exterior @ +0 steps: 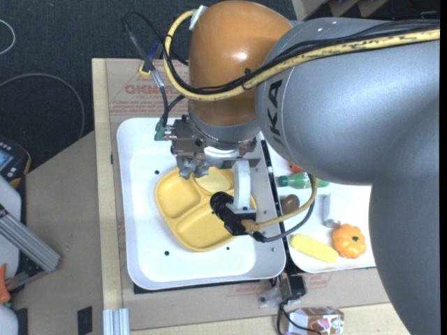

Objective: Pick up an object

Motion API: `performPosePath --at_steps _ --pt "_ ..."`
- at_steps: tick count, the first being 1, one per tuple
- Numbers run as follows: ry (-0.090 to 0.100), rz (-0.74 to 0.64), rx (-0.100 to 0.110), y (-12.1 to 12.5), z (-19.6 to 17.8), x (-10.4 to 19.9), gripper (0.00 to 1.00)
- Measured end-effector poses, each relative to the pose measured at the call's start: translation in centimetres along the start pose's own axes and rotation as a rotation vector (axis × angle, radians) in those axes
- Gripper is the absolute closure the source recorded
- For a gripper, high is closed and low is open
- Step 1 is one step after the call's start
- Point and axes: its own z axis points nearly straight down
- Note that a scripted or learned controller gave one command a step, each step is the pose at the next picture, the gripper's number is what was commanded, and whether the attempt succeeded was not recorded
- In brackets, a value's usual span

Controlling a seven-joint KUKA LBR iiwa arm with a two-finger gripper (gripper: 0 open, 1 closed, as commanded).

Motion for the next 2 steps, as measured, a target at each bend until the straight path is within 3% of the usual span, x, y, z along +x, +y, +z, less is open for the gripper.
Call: performPosePath --at_steps 1,2 --pt "0.006 0.004 -0.009 -3.8 -1.6 -6.6 1.0" --pt "0.01 0.001 -0.027 -3.7 -12.3 -10.4 1.0"
